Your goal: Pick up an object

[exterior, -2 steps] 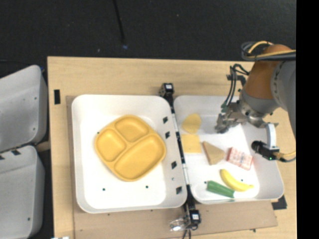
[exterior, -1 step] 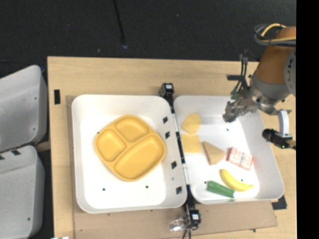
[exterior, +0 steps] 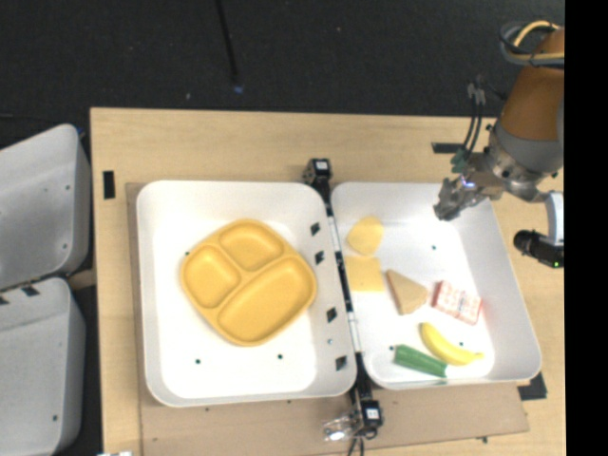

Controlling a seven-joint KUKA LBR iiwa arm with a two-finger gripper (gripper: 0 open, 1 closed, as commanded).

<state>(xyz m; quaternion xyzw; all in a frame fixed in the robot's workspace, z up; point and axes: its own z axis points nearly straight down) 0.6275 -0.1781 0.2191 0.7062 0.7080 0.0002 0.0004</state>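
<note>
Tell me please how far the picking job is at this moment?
Nothing looks picked yet. The gripper is over the far right part of the right bin, with no item seen between its fingers. The banana, green vegetable, wedge and small red-and-white box lie in that bin. Reaching, grasping and lifting one remain.

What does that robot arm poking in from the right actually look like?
The arm is a rounded grey body with a broad orange band just above the wrist. Pale cable loops curl at its top, and thin dark cables run down its side. It ends in a small dark gripper with a metallic look.
</note>
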